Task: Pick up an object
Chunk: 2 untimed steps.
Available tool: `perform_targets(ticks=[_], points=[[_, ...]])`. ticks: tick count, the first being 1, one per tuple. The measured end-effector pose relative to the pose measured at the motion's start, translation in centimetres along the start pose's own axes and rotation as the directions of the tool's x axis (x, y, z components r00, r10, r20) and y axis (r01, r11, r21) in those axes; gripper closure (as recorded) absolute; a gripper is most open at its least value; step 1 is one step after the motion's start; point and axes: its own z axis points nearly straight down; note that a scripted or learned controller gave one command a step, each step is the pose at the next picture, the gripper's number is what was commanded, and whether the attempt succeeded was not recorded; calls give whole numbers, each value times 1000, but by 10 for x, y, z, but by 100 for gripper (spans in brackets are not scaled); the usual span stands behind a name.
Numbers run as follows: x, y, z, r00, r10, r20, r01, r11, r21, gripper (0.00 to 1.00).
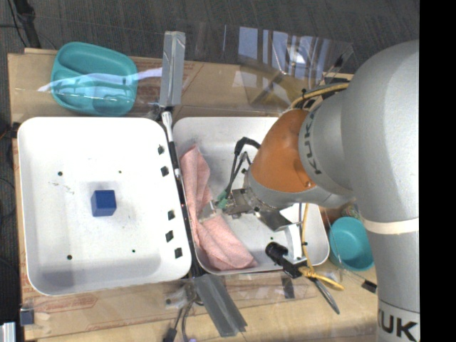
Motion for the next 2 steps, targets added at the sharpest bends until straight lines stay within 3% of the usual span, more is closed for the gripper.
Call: perform_targets(ticks=[1,2], points=[[0,0,-9,1000,-5,1,5,1000,1,100],[18,89,-99,993,-119,0,119,993,1,100]])
